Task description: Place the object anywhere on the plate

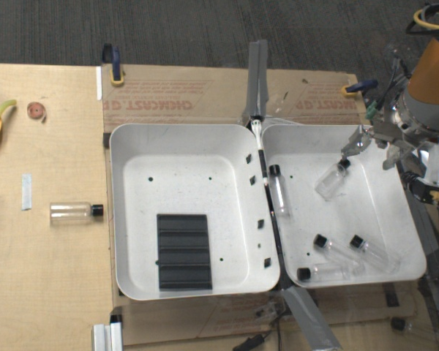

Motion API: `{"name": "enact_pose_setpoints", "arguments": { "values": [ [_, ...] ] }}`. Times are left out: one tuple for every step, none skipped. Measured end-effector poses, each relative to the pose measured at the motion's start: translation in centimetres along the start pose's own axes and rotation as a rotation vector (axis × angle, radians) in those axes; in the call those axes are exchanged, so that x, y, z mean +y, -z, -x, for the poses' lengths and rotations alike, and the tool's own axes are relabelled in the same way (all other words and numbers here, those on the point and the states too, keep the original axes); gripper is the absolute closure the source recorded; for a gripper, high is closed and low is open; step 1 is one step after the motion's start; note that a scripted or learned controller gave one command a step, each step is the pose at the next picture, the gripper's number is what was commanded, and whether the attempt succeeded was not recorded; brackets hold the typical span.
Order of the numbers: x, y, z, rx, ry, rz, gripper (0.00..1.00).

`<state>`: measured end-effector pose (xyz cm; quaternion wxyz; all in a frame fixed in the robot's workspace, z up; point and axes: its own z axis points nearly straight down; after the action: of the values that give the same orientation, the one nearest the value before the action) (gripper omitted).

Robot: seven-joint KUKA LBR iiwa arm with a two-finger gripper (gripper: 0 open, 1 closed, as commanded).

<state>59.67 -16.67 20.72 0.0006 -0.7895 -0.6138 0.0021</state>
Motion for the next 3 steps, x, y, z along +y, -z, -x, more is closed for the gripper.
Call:
{"name": "enact_pose_setpoints", "arguments": {
  "values": [
    [6.9, 0.1, 1.8, 0.001, -0.056, 0.002, 0.00],
    [7.2, 10.5, 3.1, 0.000, 0.155, 0.004, 0.00],
    [2.0, 23.4, 4.0, 0.000, 0.227, 0.002, 0.00]
  ]
}}
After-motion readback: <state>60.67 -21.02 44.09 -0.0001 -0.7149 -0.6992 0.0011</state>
